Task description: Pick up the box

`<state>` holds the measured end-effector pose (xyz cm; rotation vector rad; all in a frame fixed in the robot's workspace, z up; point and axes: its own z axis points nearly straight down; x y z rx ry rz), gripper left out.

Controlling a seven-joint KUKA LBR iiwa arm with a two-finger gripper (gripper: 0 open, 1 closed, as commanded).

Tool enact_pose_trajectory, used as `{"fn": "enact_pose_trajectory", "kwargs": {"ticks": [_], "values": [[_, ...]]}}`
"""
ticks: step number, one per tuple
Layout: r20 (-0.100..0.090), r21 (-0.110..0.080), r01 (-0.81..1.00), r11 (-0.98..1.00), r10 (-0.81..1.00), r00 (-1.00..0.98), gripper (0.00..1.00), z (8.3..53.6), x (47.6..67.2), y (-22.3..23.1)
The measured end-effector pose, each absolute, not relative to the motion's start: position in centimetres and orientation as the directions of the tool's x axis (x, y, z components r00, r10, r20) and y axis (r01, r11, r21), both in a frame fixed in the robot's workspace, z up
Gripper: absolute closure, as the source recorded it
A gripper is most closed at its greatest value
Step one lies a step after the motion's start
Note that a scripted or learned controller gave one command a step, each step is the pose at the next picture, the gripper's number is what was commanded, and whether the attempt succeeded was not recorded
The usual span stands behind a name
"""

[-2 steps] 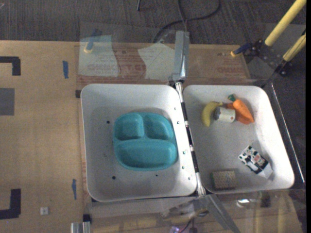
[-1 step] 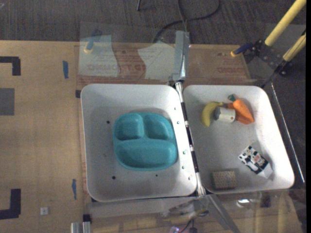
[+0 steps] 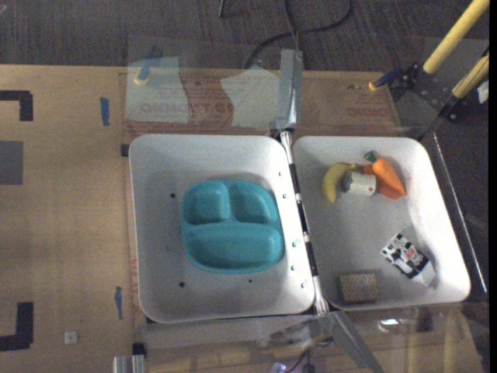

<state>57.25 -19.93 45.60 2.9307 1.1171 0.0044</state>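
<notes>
A small black-and-white patterned box [image 3: 404,255] lies tilted on the floor of the right bin [image 3: 446,208], near its right wall and toward the front. A flat brown speckled block [image 3: 358,287] rests at the same bin's front edge, left of the box and apart from it.
At the back of the right bin a yellow banana [image 3: 334,182], a small grey can [image 3: 359,183] and an orange carrot [image 3: 387,177] lie bunched together. A teal divided plate [image 3: 231,225] sits in the left bin [image 3: 151,208]. Yellow poles [image 3: 458,29] stand beyond the far right corner.
</notes>
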Motion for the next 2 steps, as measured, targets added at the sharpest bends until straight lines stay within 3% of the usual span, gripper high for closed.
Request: {"fn": "enact_pose_trajectory", "kwargs": {"ticks": [1,2], "values": [[-0.001,-0.002,0.642,-0.767,0.642,0.767,0.00,36.9,58.5,-12.7],[-0.001,-0.003,0.617,-0.787,0.617,0.787,0.00,26.4,63.0,-4.9]]}}
